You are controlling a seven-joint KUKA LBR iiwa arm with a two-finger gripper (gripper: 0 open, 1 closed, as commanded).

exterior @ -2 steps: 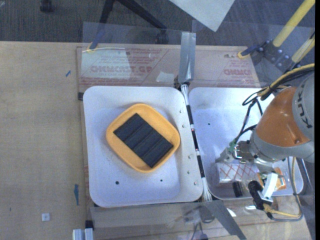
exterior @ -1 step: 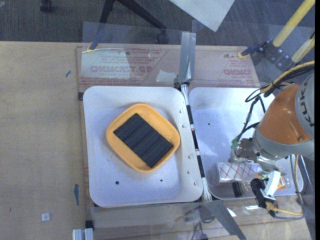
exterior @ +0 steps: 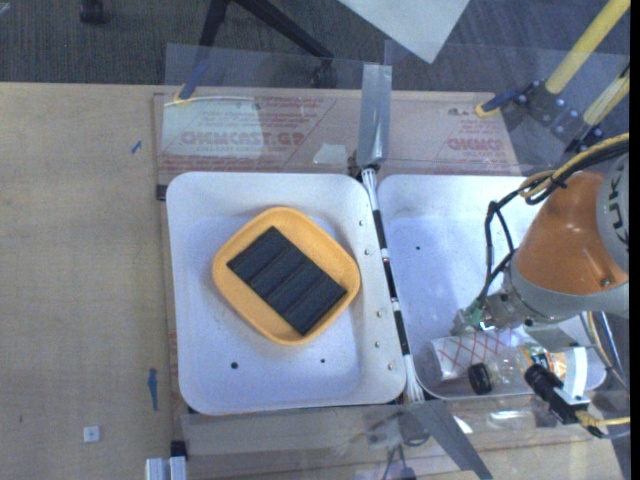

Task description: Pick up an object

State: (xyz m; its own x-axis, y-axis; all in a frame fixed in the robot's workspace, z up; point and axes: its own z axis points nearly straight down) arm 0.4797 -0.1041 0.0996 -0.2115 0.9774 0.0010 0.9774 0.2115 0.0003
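A yellow dish (exterior: 232, 290) with a black ridged pad (exterior: 286, 279) in it lies near the middle of the left bin (exterior: 195, 208). In the right bin (exterior: 440, 218) a flat piece with a red and white check pattern (exterior: 468, 352) lies at the front, near the bin's front wall. My gripper (exterior: 507, 345) is down low over the front right part of that bin, just right of the checked piece. The orange band of the arm (exterior: 570, 248) hides most of the wrist.
A divider ridge (exterior: 385, 268) runs between the two bins. Something clear and glossy (exterior: 510, 370) lies beside the checked piece under the gripper. The wooden bench (exterior: 80, 268) stretches out to the left. Yellow cables (exterior: 575, 163) loop above the arm.
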